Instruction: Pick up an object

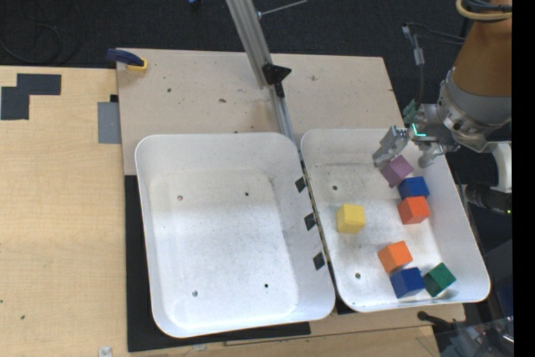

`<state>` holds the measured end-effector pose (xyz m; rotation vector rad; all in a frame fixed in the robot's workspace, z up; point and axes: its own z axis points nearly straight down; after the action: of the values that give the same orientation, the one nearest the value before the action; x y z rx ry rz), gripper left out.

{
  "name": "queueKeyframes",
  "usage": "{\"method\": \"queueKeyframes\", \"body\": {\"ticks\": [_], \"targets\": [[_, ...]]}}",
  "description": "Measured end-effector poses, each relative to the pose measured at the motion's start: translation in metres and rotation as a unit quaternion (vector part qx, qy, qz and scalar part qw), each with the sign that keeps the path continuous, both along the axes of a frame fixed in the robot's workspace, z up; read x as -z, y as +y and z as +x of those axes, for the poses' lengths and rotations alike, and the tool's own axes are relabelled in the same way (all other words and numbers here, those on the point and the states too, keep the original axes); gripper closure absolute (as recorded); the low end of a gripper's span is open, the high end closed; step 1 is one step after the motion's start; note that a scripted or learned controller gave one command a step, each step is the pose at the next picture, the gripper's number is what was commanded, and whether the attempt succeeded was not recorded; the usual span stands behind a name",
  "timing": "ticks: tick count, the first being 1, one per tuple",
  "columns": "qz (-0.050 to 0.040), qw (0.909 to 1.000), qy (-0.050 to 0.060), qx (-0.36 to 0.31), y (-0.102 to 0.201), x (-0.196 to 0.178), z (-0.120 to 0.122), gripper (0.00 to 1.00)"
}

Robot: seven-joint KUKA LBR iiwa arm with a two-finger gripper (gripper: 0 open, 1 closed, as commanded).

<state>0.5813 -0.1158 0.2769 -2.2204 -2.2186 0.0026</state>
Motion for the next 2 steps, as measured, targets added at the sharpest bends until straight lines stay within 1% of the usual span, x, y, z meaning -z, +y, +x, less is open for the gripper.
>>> {"method": "queueKeyframes", "body": {"ticks": [1, 2], "targets": [[0.0003, 1.0000, 0.003, 0.000, -0.002, 0.064, 0.001, 0.00], [0.0003, 1.0000, 0.003, 0.000, -0.012, 0.116, 0.001, 0.00]]}}
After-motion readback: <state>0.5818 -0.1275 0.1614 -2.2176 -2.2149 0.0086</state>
